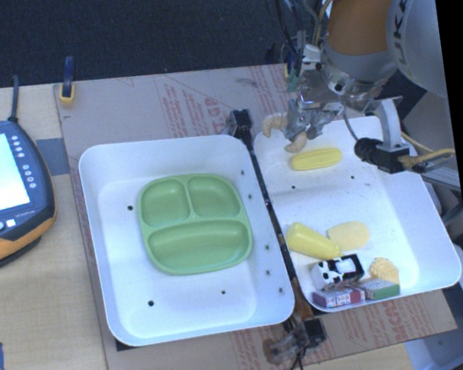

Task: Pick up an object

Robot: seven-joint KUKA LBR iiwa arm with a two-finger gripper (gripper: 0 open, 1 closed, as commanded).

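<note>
Yellow corn cob [315, 159] lies in right bin [408, 223], apart from gripper [301, 134] above; nothing lifted. Jaws' state blurred, cannot tell.

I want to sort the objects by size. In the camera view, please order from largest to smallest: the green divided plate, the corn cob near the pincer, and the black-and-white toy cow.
1. green divided plate, by far the largest.
2. corn cob.
3. toy cow, which looks only slightly smaller than the cob; this ranking is uncertain.

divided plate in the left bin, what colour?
Light green; the divided plate in the left bin shows clearly in the camera view.
</note>
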